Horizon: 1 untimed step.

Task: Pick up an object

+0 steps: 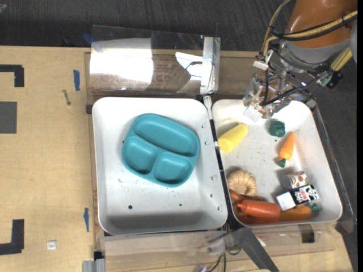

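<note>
The gripper hangs over the right bin at its 11 o'clock corner; wires hide the tips, so I cannot tell its grip. The small green toy sits just beside it, at 4 o'clock.

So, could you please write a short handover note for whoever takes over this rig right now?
Claw: above the back edge of the right bin, nothing seen in it.
Right bin: yellow piece, green piece, carrot, tan round piece, red-orange piece, small printed boxes.
Left bin: teal divided tray.
Done: nothing picked.
Left: choose an object, grasp, lift.
</note>
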Tool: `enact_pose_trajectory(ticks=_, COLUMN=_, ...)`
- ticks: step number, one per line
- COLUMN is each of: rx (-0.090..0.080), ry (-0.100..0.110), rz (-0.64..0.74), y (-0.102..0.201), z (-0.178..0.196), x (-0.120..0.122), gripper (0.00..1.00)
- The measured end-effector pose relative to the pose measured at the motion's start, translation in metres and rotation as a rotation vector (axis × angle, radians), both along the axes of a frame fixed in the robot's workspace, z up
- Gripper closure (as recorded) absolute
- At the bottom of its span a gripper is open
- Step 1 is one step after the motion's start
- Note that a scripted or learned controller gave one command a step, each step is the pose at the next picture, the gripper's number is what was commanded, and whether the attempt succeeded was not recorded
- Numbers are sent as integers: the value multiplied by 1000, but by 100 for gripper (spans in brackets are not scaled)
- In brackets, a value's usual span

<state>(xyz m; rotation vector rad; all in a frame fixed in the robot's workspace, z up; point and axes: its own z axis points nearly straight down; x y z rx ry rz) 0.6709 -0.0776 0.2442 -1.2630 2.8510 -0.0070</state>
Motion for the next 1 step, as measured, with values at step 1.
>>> enact_pose_trajectory(ticks=1, rx=-4, ry=12, rz=46, y=-20, z=-7, x=-3, gripper=100)
